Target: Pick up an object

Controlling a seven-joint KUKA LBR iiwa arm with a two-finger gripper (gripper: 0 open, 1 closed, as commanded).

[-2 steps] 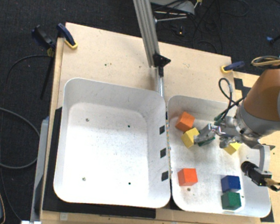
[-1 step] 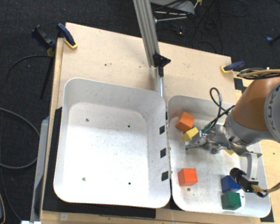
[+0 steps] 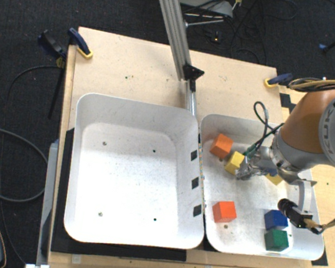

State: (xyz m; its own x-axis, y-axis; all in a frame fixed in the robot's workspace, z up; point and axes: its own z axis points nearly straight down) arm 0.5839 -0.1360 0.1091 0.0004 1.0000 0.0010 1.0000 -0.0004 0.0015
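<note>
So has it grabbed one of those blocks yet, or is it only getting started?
Nothing looks lifted yet. The end effector is down in the right bin, right beside the yellow block, which sits on the bin floor next to an orange block; whether it has a grip is unclear. Left to do: close on a block and raise it.

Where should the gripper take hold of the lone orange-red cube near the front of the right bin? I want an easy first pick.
Grip the orange-red cube across two opposite side faces, coming straight down from above. It sits flat on the right bin floor with open space on all sides, so the fingers should fit either way.
</note>
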